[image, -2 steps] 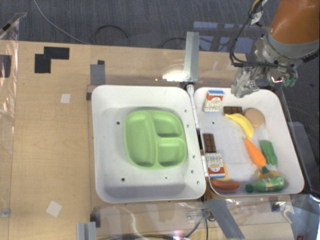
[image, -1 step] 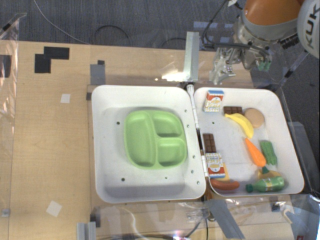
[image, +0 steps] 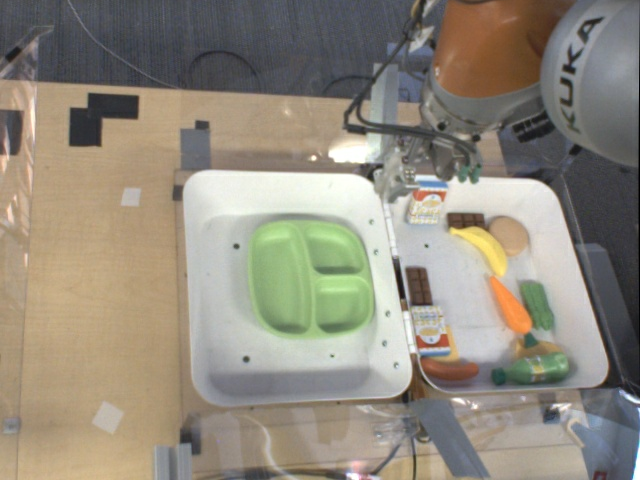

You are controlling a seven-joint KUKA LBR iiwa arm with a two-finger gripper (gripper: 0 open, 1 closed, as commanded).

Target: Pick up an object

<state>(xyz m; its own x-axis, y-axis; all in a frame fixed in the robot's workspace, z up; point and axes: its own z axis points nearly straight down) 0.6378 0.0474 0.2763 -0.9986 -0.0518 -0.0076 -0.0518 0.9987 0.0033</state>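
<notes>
My gripper (image: 430,176) hangs over the far-left corner of the right bin (image: 565,268), under the arm's orange band. Its fingers (image: 395,182) stand apart, open, with nothing held between them. Just below it lies a small red-and-white carton (image: 427,204). The same bin also holds a chocolate bar (image: 466,222), a banana (image: 483,249), a tan bun (image: 509,235), a carrot (image: 512,306), a green vegetable (image: 538,305), a second chocolate bar (image: 418,286), another carton (image: 430,330), a sausage (image: 451,371) and a green bottle (image: 530,370).
The left bin (image: 215,268) holds a green divided plate (image: 310,278). The two bins meet at a shared rim (image: 392,268). The wooden bench (image: 90,298) stretches out to the left.
</notes>
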